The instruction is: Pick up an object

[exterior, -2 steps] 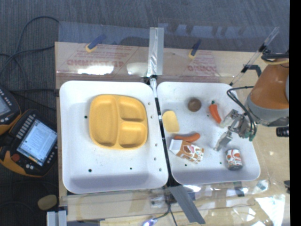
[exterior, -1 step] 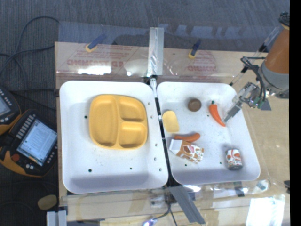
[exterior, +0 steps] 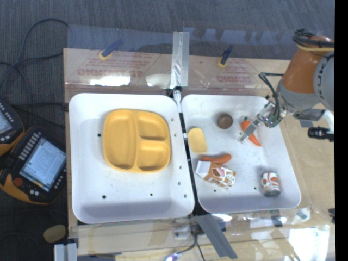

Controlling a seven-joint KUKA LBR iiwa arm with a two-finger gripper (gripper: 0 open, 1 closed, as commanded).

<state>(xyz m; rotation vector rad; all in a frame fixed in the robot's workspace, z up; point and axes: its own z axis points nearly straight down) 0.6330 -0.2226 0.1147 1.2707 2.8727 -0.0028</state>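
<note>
In the right bin (exterior: 288, 162), my gripper (exterior: 247, 130) reaches in from the right and sits low over a small orange carrot-shaped piece (exterior: 254, 140) near the bin's far right side. The gripper's tip overlaps that piece and hides its middle. A brown ball (exterior: 224, 120) lies just to the left of the gripper. Further left lies a pale yellow piece (exterior: 197, 140). An orange sausage (exterior: 215, 159) and a crumpled white and orange packet (exterior: 218, 175) lie nearer the front. A small can (exterior: 270, 183) sits at the front right.
The left bin (exterior: 87, 194) holds a yellow divided tray (exterior: 137, 139). A ridge (exterior: 186, 162) separates the two bins. Handheld controllers (exterior: 38, 162) lie on the floor at the left. The grey and orange arm (exterior: 304, 75) stands over the right bin's far right corner.
</note>
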